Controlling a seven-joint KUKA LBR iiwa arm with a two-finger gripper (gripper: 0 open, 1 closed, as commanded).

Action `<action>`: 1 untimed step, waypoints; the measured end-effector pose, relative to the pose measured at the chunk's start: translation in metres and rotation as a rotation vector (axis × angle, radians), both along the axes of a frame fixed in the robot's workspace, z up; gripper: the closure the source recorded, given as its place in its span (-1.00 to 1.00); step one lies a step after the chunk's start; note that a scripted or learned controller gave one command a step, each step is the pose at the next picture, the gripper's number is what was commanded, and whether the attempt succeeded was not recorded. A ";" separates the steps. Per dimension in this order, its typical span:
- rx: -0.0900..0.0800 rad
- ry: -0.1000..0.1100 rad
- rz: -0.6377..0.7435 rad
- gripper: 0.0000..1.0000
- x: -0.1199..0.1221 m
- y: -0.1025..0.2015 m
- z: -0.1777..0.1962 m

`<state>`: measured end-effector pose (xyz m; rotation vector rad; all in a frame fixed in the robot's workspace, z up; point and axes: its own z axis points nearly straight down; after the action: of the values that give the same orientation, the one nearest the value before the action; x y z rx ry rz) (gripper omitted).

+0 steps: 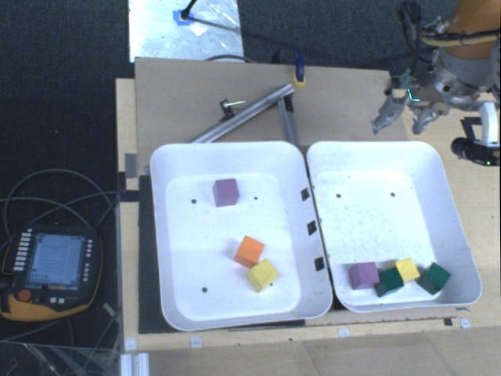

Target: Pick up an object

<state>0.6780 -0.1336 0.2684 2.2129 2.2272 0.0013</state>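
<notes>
The left bin [172, 210] holds a purple cube [225, 192] near its back, with an orange cube [249, 251] and a yellow cube [263, 275] touching toward the front. Along the front wall of the right bin [376, 202] sit a purple cube [363, 275], a dark green cube [388, 281], a yellow cube [407, 269] and another dark green cube [434, 277]. My gripper [402, 121] hangs above the right bin's back edge, far from all the cubes. It is open with nothing between its fingers [383, 121].
A metal bar [243, 112] lies slantwise on the cardboard behind the left bin. A teach pendant [51, 269] with cables rests on the floor at the left. A shiny foil sheet [184, 18] lies at the back.
</notes>
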 end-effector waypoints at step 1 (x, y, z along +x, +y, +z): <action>-0.001 0.000 -0.001 -1.00 0.000 0.000 0.000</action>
<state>0.6780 -0.1338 0.2684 2.2136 2.2262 0.0004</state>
